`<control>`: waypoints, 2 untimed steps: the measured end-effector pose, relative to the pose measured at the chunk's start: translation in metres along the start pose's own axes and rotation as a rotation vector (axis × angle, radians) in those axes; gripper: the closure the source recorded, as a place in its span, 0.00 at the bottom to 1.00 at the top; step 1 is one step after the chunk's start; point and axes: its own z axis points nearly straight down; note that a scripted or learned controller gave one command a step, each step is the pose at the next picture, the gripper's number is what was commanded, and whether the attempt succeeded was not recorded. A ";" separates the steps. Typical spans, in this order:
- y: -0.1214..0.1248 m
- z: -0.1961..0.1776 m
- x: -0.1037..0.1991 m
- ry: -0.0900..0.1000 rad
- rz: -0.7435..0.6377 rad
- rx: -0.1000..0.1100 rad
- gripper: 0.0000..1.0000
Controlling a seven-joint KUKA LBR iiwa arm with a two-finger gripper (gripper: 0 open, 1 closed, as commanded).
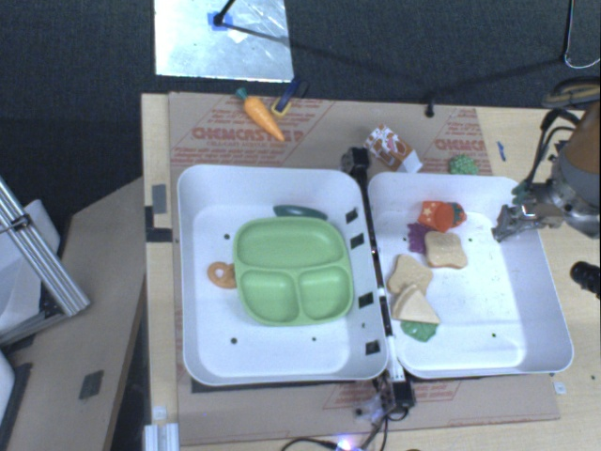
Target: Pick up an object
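Note:
My gripper [508, 222] hangs over the right edge of the right bin [488, 341], its fingers pointing left with nothing seen between them. Left of it in that bin lie a red-orange toy [439, 214], a purple piece [417, 237], a toast slice [445, 250], two more bread pieces [409, 273] [414, 305] and a green leaf [422, 331]. The nearest of these, the red-orange toy and the toast slice, sit a short way apart from the fingertips.
The left bin [202, 346] holds a green divided plate [291, 270], a small pretzel [223, 274] and a dark green item [300, 212] behind the plate. On the cardboard behind the bins lie a carrot [262, 116], a small printed packet [391, 147] and a green toy [462, 164].

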 end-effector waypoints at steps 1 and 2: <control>0.001 -0.019 0.000 0.002 0.000 0.004 1.00; 0.001 -0.010 0.059 0.005 -0.004 0.007 1.00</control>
